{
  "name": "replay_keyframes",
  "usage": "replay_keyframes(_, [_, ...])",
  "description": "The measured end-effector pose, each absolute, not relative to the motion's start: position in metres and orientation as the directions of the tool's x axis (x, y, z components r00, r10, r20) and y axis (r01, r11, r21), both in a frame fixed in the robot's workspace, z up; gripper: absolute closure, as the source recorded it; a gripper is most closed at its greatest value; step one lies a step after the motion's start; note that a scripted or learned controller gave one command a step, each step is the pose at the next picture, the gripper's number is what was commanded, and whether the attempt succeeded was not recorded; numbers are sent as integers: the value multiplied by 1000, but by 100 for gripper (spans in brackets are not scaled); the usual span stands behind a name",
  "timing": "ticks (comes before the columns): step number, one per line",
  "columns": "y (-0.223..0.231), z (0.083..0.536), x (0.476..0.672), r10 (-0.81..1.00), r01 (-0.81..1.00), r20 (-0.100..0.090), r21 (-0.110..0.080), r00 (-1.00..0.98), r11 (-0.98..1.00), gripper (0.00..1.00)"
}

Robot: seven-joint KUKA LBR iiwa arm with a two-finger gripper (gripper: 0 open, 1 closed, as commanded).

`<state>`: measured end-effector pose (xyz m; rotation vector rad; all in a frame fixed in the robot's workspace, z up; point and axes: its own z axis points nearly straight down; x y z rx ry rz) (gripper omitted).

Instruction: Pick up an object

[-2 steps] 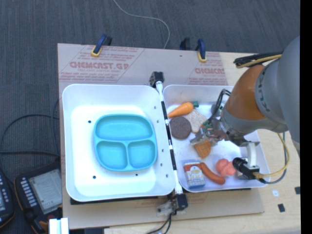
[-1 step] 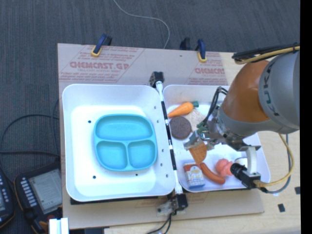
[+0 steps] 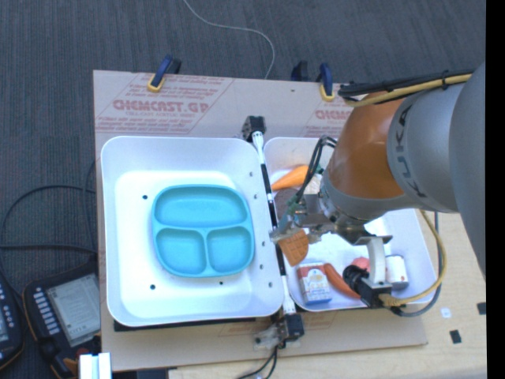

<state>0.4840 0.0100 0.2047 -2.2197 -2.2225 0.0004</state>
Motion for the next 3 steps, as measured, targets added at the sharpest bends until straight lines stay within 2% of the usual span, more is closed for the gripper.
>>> replay_keyframes(1, [91, 184, 486, 1000, 1000, 0, -3, -2, 2, 100])
replay_keyframes(2, [137, 201, 485, 1000, 1000, -1, -2, -1, 1, 100])
replay_keyframes(3, [136, 211, 485, 1000, 1000, -2, -3, -2, 2, 100])
